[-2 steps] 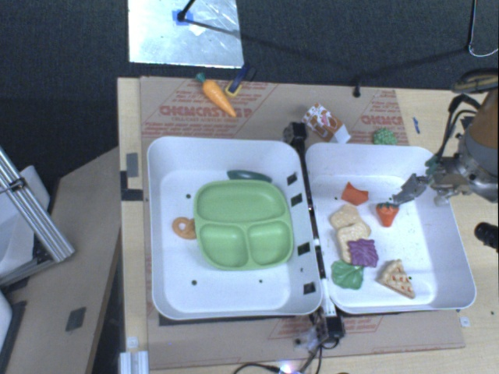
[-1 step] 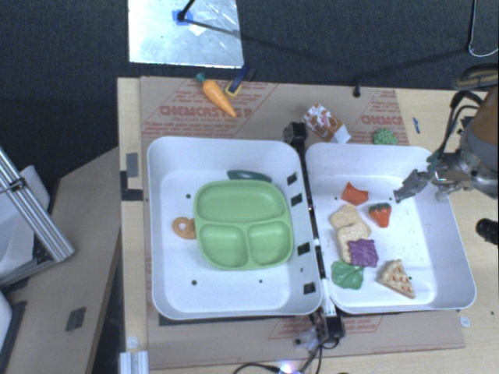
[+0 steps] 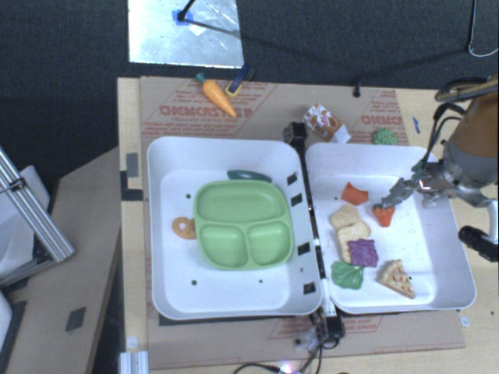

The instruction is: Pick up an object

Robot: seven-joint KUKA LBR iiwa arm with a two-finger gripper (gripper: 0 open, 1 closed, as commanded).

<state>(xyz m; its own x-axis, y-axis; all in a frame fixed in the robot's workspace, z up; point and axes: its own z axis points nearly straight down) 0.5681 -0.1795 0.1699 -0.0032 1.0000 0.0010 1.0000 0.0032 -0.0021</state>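
**Gripper bears down on small red piece in crowded bin**

The grey arm reaches in from the right of the frame, its gripper (image 3: 387, 203) low over the right bin (image 3: 444, 232), fingertips at a small orange-red piece (image 3: 383, 216) that lies right of centre in the frame. Whether the fingers are apart or together cannot be told from this slant, and nothing shows the piece between them, so it counts as not yet held.

The risk, judged from this view, is a miss or a nudge. The piece is small and low against the bin floor; fingers closing a little off-centre could push it aside or skid over it. The bin floor looks smooth, so a bumped piece would likely slide. A second red-orange piece (image 3: 355, 193) lies near, up and to the left, and a tan cracker (image 3: 348, 223) sits just left of the target; a drifting grasp could catch either one instead.

The target itself looks like toy food, chunky and bright orange-red, with a darker patch at its top where the fingertips meet it. Its exact shape is too small to read.

Lower in the same bin rest a purple piece (image 3: 362, 252), a green leaf (image 3: 347, 275) and a pizza slice (image 3: 397, 278). The left bin (image 3: 168, 209) holds a green divided plate (image 3: 243, 224).
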